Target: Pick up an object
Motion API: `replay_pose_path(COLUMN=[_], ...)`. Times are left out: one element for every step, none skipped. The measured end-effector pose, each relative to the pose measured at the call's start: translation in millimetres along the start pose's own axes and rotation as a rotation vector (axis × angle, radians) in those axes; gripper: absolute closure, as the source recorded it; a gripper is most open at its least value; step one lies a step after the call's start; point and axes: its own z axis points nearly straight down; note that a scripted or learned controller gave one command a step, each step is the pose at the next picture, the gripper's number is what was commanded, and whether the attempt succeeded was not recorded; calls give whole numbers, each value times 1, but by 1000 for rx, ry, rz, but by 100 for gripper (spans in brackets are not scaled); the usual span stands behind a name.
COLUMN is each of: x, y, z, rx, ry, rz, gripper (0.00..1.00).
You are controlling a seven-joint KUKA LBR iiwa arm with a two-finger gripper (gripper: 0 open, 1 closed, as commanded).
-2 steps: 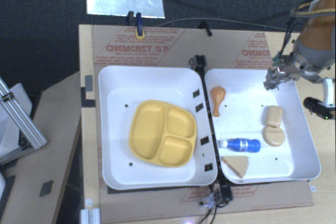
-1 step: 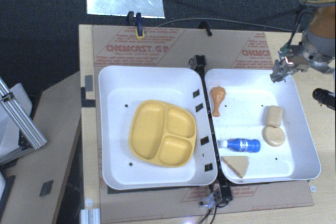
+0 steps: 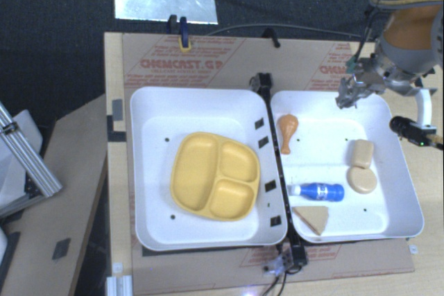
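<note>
Hovering gripper, above right bin

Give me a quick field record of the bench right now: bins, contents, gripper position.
left bin: holds a yellow divided plate
right bin: holds five small things
drumstick: far left part of right bin, near the divider
blue bottle: lying on its side, near middle
wedge: near edge, just below the bottle
tan block: right side
tan disc: right beside the block, on its near side
gripper: above the right bin's far right corner, nothing seen between its fingers
</note>
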Motion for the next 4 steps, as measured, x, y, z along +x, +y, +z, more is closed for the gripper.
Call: replay_pose_path(x=[58,116,165,214], y=[-12,-16,-24,-43], z=[13,22,30,29], rx=[3,2,3,4], ry=[1,1,1,1], rz=[0,-1,0,0], gripper=[100,100,100,100])
